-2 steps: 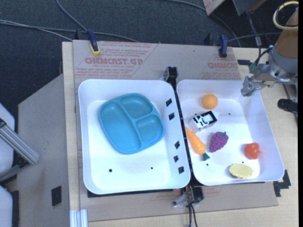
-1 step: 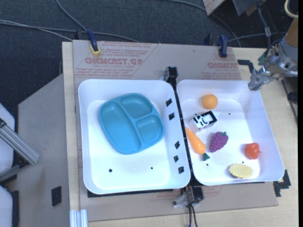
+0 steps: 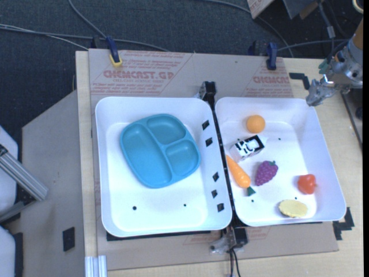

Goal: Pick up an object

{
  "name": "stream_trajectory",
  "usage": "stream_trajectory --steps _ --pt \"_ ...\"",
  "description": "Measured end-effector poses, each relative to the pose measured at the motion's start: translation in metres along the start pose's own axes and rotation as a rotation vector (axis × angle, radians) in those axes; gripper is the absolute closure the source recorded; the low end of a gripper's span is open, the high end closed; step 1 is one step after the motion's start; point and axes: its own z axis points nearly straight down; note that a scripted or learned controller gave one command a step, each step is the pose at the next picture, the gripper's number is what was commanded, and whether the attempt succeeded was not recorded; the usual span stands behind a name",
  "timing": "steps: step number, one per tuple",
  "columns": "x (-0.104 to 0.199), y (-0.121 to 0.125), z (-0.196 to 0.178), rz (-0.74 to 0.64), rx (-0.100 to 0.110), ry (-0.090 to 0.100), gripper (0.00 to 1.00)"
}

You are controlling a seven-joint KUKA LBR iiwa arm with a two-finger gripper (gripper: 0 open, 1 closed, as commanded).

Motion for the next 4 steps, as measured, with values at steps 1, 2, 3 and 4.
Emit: stream_trajectory --steps 1,2,3,4 --pt "0.047 -0.01 0.0 -0.003 0.007 0.004 1.0" --pt "0.101 -0.008 -0.011 -0.005 0.006 0.004 1.0" --pt "0.162 -0.014 -0.001 -0.005 0.008 0.005 1.0" --pt "0.22 -0.013 0.009 -0.005 0.009 0.004 1.0"
